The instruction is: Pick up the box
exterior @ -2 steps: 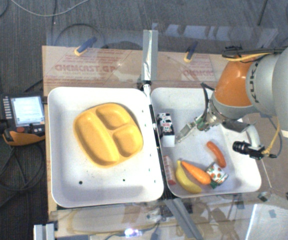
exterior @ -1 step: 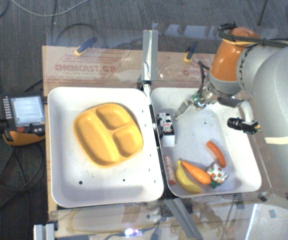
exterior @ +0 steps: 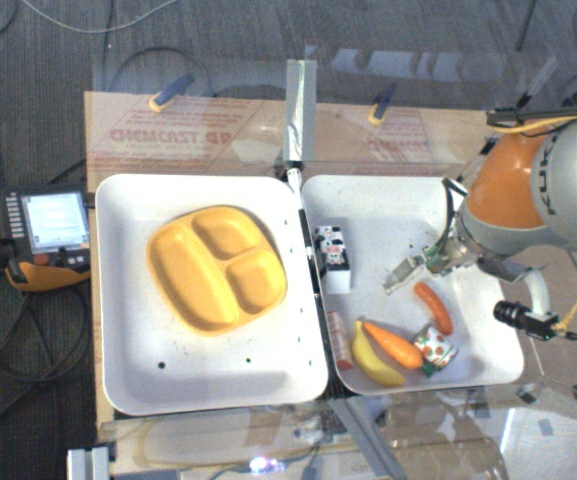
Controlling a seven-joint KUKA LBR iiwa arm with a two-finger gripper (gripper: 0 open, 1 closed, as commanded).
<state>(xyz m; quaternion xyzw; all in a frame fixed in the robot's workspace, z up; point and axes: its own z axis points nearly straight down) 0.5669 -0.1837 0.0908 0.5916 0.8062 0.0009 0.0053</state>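
Observation:
The box (exterior: 332, 256) is a small white carton with black cow patches. It lies in the right bin (exterior: 388, 203) against that bin's left wall, with its long side running up and down the view. My gripper (exterior: 405, 272) hangs low over the middle of the right bin, about a box-length to the right of the box and not touching it. It points down and to the left. Nothing shows in its grasp. The grey arm with its orange band (exterior: 513, 193) reaches in from the right.
A red sausage (exterior: 433, 308) lies just below and right of the gripper. A carrot (exterior: 393, 345), a banana (exterior: 373, 361), a strawberry-print item (exterior: 434, 350) and a pink stick (exterior: 336, 340) crowd the bin's front. The left bin (exterior: 128, 368) holds a yellow divided plate (exterior: 218, 266).

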